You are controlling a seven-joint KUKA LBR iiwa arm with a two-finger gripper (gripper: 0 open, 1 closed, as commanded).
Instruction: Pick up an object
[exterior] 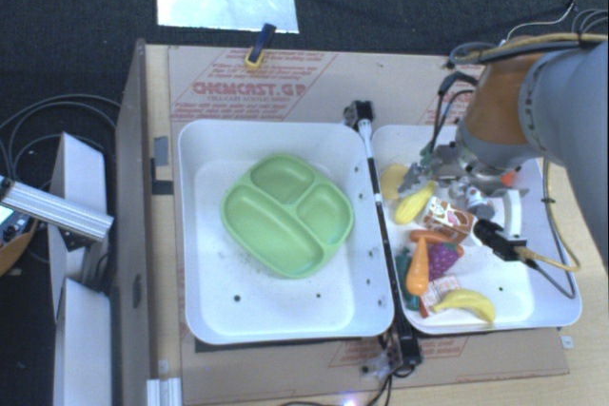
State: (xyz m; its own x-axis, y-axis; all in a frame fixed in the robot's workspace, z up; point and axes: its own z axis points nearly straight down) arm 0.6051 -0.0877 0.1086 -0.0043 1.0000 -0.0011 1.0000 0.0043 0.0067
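Observation:
The right bin point(550, 295) holds several toy foods. A yellow piece point(412, 205) lies near its left wall, with a red and white packet point(448, 220) beside it. Nearer the front are purple grapes point(443, 258), an orange carrot point(418, 269) and a yellow banana point(466, 304). My gripper point(426, 178) hangs low over the bin's back left part, just above and behind the yellow piece. The wrist hides its tips, and I see nothing held in it.
The left bin point(214, 299) holds a green divided plate point(288, 216). A black rail point(375, 195) separates the bins. A black and yellow cable point(528, 257) trails from the wrist over the right bin. The grey and orange arm point(533, 100) covers the bin's back right.

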